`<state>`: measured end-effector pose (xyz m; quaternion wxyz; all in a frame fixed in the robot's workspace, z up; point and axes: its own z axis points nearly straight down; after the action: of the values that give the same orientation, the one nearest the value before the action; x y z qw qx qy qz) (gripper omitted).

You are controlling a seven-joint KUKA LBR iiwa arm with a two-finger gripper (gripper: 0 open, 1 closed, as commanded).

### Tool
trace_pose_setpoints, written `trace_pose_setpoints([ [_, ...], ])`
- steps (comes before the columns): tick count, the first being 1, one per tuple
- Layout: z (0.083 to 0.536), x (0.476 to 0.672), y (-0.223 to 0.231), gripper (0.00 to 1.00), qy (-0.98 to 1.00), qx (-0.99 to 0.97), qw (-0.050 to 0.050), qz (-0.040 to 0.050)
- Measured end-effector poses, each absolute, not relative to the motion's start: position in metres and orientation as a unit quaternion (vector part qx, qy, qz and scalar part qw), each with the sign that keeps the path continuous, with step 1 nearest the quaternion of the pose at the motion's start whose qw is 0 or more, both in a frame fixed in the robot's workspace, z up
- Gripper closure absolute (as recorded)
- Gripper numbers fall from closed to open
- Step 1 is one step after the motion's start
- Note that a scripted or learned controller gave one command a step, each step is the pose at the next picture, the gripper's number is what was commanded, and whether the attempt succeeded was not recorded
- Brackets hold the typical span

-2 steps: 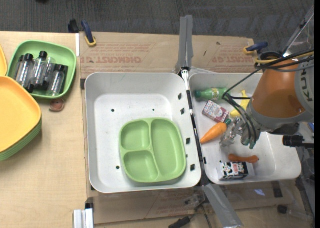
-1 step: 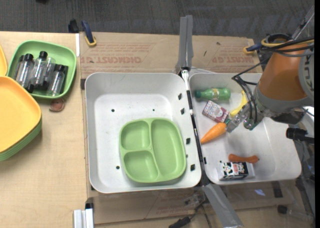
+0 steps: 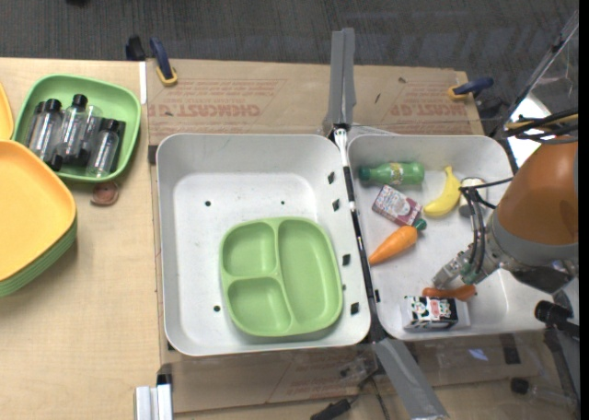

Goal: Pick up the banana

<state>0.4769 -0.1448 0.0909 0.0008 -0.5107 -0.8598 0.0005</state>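
Grey claw (image 3: 457, 273): we see it low in the right bin, lower right of the frame, under the orange band of the arm (image 3: 543, 202); whether it is apart or together we cannot tell at this size.
Under the claw: one small orange-red piece (image 3: 451, 293) lies just beside it, and one small black-and-white carton (image 3: 431, 311) sits below that, its print too small for us to read.
Banana (image 3: 444, 193): one, yellow, lying free in the upper part of the right bin, up and a little left of the claw and apart from it.
Other goods in the right bin (image 3: 502, 321): one carrot (image 3: 396, 243) near the middle, one pink packet (image 3: 396, 204) above it with unreadable print, one green bottle (image 3: 392, 172) on its side with a yellow label we cannot make out.
Left bin (image 3: 184, 225): one green tray (image 3: 281, 275) with three compartments.
Cardboard (image 3: 239, 105): under the bins; we read red print upside down as "CHEMCAST GP", once behind each bin, two in all.
Clamps: one blue-and-yellow (image 3: 162, 61) at upper left of the cardboard, another (image 3: 470, 89) at upper right.
Far left of the frame: one green dish (image 3: 124, 137) holding several clear vials with black caps (image 3: 74, 133), and a stack of yellow plates (image 3: 32, 215).
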Motion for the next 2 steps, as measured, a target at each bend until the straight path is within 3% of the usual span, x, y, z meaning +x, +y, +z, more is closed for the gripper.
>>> trace_pose_setpoints([
  [1, 0.091, 0.543, -0.12, 1.0, -0.851, -0.525, 0.0, 0.0006],
  [2, 0.157, 0.546, -0.101, 1.0, -0.752, -0.659, 0.0, 0.0014],
])
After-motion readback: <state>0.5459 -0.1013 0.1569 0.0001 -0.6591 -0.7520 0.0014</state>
